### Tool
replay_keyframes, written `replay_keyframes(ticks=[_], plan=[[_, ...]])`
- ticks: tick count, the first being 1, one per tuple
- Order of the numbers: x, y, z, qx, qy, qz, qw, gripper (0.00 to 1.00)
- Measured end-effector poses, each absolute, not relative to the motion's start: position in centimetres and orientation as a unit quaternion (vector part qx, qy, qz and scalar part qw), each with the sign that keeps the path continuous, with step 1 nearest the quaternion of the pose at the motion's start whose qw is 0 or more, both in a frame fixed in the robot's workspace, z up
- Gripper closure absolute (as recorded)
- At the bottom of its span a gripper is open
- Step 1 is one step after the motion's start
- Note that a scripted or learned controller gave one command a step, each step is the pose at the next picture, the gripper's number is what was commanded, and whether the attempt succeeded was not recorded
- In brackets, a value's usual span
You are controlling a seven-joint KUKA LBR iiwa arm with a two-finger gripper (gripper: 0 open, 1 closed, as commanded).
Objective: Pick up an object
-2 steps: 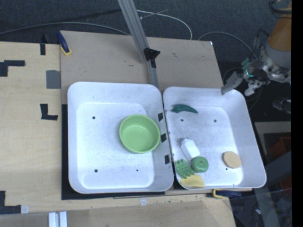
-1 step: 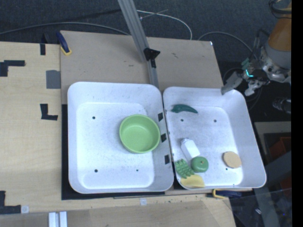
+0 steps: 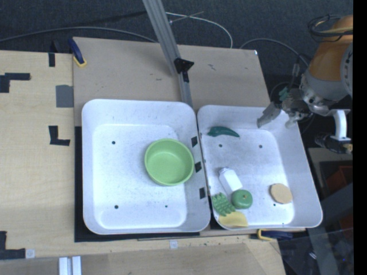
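Observation:
My gripper (image 3: 279,119) hangs over the back right corner of the right bin (image 3: 301,153), on the grey arm with its orange band (image 3: 331,53). Its two fingers stand apart, open, with nothing between them. In the right bin lie a dark green curved piece (image 3: 222,132) at the back left, a white cylinder (image 3: 231,180), a round green knob (image 3: 241,199), a green ridged piece (image 3: 222,203), a yellow piece (image 3: 237,219) and a tan disc (image 3: 281,193). A light green bowl (image 3: 168,162) sits in the left bin (image 3: 100,153). The dark green piece is the nearest object, left of the gripper.
A slanted grey metal post (image 3: 166,36) comes down to the back edge between the bins. Cables (image 3: 200,22) trail over the dark floor behind the bench. A blue and yellow clamp (image 3: 77,53) sits at the bench's back left corner.

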State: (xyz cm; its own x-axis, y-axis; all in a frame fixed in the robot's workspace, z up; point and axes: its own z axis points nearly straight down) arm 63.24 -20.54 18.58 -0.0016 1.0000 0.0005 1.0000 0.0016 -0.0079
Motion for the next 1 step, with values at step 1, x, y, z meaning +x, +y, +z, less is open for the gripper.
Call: replay_keyframes(ticks=[1], plan=[[63.52,-20.38,12.14,-0.706,-0.708,0.0026,0.003,0.00]])
